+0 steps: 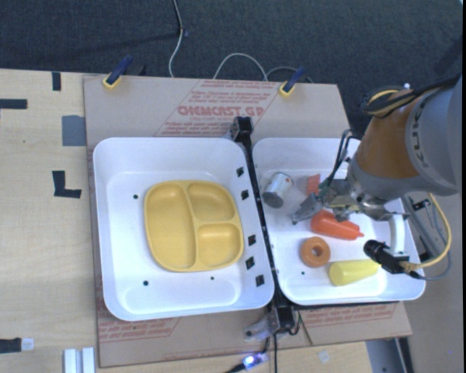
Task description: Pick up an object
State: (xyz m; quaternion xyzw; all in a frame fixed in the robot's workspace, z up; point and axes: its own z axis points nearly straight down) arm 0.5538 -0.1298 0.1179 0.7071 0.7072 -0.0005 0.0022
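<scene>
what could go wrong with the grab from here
1. The tool sits among close-packed things: the orange carrot-like piece, the metal cup and the orange ring. It may nudge one aside rather than grip it.
2. The yellow piece looks rounded and could slip.

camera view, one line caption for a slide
Claw poised over right bin near orange carrot; yellow tray in left bin.

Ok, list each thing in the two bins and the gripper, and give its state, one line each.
Yellow divided tray: flat in the left bin, compartments bare.
Metal cup: lying on its side, right bin.
Orange carrot: lying flat, beside the gripper.
Orange ring: lying flat.
Yellow piece: lying on its side.
Gripper: low in the right bin, holding nothing visible.
</scene>
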